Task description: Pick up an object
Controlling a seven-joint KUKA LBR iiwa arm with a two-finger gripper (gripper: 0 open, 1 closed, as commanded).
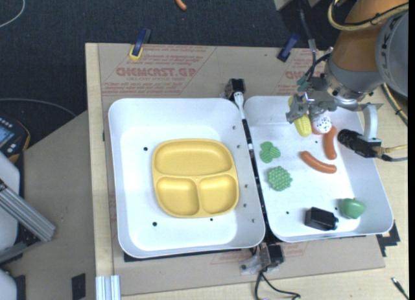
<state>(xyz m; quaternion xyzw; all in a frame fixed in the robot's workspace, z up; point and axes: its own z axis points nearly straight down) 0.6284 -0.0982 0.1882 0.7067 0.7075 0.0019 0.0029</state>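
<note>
As the gripper (303, 118) stood over the right bin (369, 188), its fingers looked closed around a small yellow toy corn cob (302, 125) at the far end, probably light, stiff, slippery plastic, best pinched across its middle.

Yellow corn cob (302, 125) upright between gripper (302, 122) fingers
</note>
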